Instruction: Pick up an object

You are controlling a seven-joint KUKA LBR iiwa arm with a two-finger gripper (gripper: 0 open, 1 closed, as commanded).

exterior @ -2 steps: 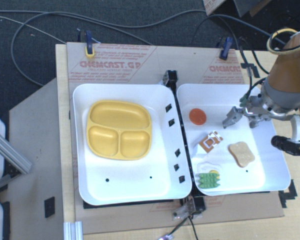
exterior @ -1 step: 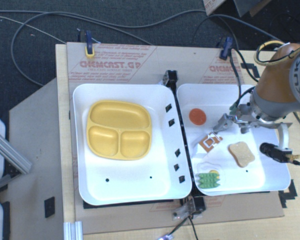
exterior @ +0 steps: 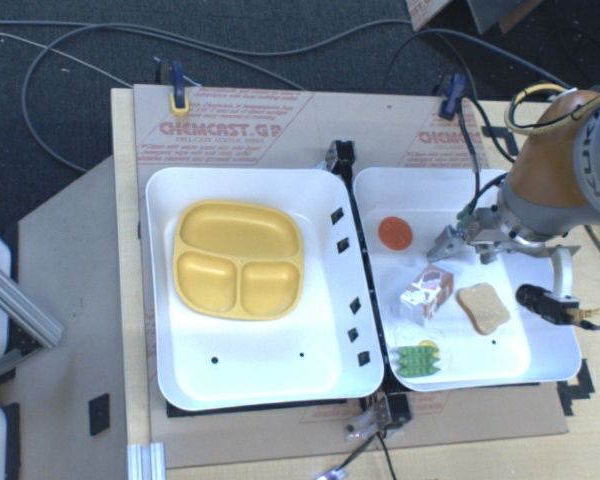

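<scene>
Green item (exterior: 417, 359): nearest the camera, well below and left of the jaws, by the right bin's (exterior: 540, 370) front rim; looks small, light, soft — pinch across the narrow side; long axis roughly left-right.
Bread slice (exterior: 483, 308): just below the jaws; light, spongy, crushable — gentle pinch across its short width; long axis slanted, upper left to lower right.
Wrapped packet (exterior: 428, 292): below-left of the jaws; crinkly, slippery film — grip mid-body; tilted, axis toward upper right.
Red disc (exterior: 396, 233): left of the jaws; flat, stiff, hard to get under.
Gripper (exterior: 462, 240): hangs over the right bin, nothing seen between the fingers; jaw opening cannot be told.
Yellow tray (exterior: 239, 259): far left, in the other bin, 3 compartments.
</scene>
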